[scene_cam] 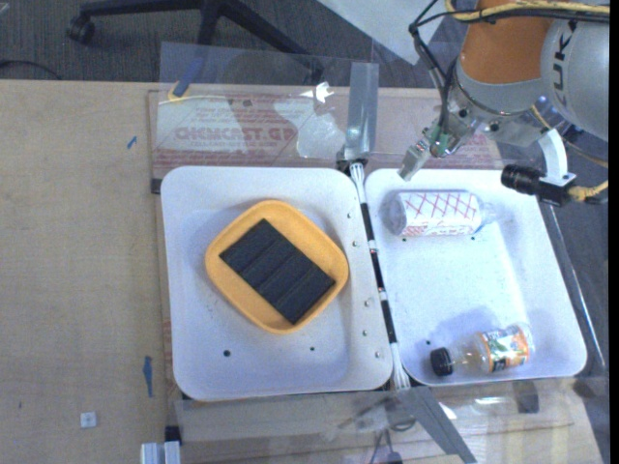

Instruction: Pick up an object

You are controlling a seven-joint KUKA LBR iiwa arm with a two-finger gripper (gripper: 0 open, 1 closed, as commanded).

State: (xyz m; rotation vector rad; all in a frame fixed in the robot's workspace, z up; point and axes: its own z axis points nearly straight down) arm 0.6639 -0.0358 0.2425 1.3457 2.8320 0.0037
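Gripper point(410, 165) hardware hangs from the grey arm with its orange band point(513, 27) at the far edge of the right white bin point(542, 288), pointing down and to the left; whether it is open or closed cannot be told at this angle, and nothing is seen held in it. Nearest to it, just below and slightly right in the view, lies a white cylindrical package with a red lattice print point(440, 214), resting on its side in the far part of that bin with its long axis running left to right. It is probably the easiest target, so a grasp would likely need to close across its short width. Farther off, at the near edge of the same bin, a small clear bottle with a black cap and orange label point(484, 350) lies on its side. In the left white bin point(193, 356) sits a yellow tray holding a black ribbed slab point(278, 271).
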